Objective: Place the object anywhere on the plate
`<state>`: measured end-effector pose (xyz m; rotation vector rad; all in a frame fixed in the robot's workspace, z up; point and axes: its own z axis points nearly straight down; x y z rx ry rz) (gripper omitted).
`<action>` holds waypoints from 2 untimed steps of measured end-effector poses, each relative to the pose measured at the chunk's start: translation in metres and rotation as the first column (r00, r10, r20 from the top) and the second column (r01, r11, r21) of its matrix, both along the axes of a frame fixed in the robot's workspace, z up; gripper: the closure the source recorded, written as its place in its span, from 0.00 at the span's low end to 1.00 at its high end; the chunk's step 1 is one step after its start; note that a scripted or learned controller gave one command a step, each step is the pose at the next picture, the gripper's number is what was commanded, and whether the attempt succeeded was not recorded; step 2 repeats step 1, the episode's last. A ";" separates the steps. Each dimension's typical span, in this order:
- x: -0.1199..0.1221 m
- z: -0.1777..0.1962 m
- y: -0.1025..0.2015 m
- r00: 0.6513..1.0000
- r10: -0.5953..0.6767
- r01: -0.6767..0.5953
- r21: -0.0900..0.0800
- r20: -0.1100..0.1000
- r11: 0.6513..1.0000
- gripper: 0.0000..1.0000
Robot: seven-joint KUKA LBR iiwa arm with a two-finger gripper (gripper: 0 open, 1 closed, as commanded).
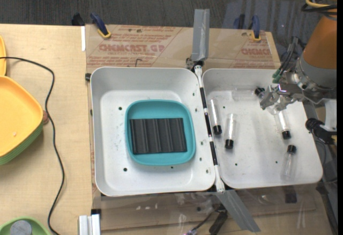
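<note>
A teal square plate with a dark ridged insert lies in the left bin. Several clear vials with black caps lie in the right bin: two near its left wall, one near the back, and two on the right. My gripper hangs over the right bin's back right part, beside the back vial's cap and just above the vial on the right. I see nothing held in it.
An orange-yellow dish and a black cable lie on the wooden bench to the left. Cardboard with two clamps sits behind the bins. A grey bar stands at the divider's far end.
</note>
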<state>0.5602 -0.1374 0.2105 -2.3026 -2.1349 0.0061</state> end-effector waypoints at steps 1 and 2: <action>0.000 0.000 0.000 1.000 0.000 0.000 0.000 0.001 1.000 0.00; 0.000 0.000 0.000 1.000 0.000 0.000 0.000 0.001 1.000 0.00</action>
